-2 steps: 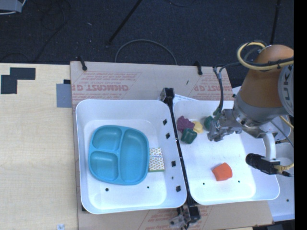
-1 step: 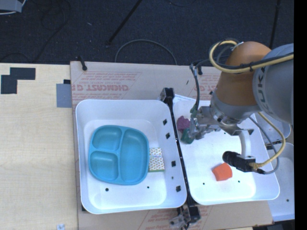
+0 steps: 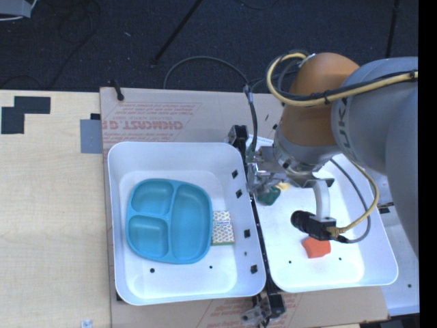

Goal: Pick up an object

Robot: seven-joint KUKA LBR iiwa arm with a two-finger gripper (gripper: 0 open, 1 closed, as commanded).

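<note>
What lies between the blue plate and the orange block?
In the camera view, between the blue plate and the orange block: a small patterned packet and the bins' black-clipped rims.

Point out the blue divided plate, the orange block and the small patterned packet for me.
blue divided plate [image 3: 168, 220], camera view, on the ridge between its compartments.
orange block [image 3: 317, 247], camera view, on its top face.
small patterned packet [image 3: 222, 227], camera view, on its middle.

The pale wooden bench [image 3: 48, 217] carries a flat brown cardboard sheet with red printed lettering [image 3: 157, 118], and a grey rectangular patch [image 3: 89, 135] lies just beside the sheet's left edge. On the cardboard sit two shallow white plastic bins, the left bin [image 3: 130, 162] touching the right bin [image 3: 369, 265] along their inner rims.
</note>
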